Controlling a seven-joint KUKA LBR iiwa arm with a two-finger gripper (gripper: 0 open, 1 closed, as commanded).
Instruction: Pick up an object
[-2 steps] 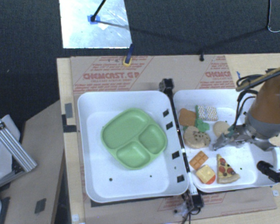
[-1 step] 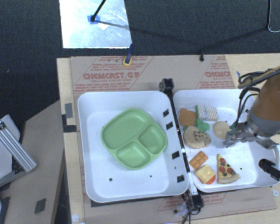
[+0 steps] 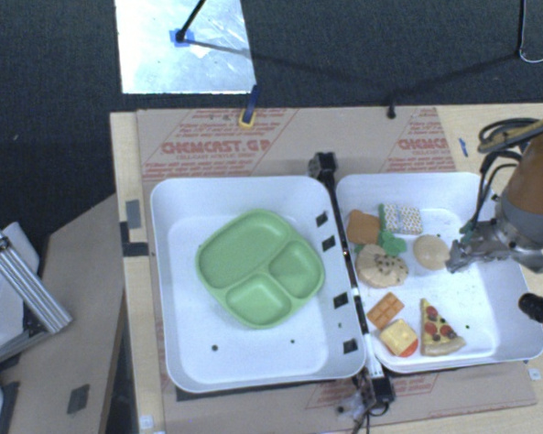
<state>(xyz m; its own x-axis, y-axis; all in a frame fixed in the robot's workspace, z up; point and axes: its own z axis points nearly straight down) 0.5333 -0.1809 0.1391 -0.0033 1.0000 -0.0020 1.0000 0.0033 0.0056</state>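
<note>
Right bin (image 3: 508, 330): gripper (image 3: 457, 257) seemingly beside bun (image 3: 429, 250).

Single fixed camera, mounted above the bench (image 3: 202, 133), looking down at a slant. Far enough off to take in both white bins: left bin (image 3: 178, 263) and right bin (image 3: 508, 335) side by side, mid-frame. Dark floor (image 3: 43, 88) fills the top. Arm (image 3: 536, 186) enters from frame right.

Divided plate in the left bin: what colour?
Light green, plain; the divided plate shows clearly in the camera view.
</note>
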